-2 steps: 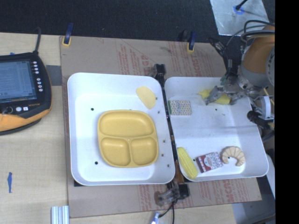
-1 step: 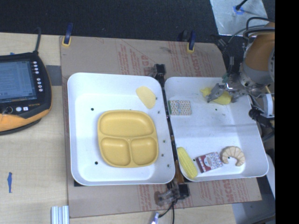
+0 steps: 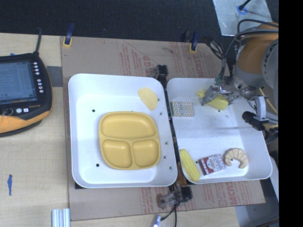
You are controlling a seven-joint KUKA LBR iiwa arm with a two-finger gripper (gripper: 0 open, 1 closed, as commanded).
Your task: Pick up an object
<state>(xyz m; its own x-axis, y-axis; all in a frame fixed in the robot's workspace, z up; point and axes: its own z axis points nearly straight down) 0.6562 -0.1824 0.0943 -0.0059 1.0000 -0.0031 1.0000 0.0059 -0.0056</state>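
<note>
Sitting far left on the bench (image 3: 33, 141) is a black and orange screen pad (image 3: 21, 93). Next, the left bin (image 3: 78, 126) is holding a yellow tray (image 3: 129, 139) with three parts, and a small yellow piece (image 3: 148, 98) is lying near its top right corner. In the right bin (image 3: 258, 171), a small dotted packet (image 3: 182, 109) is lying near the left wall. Lower down, a corn cob (image 3: 189, 164), a red packet (image 3: 211, 164) and a croissant (image 3: 236, 157) are lying along the front wall. At the top of this bin, my jaws (image 3: 218, 97) are closing around a yellow thing (image 3: 218, 103), which is showing between them, low over the bin floor.
</note>
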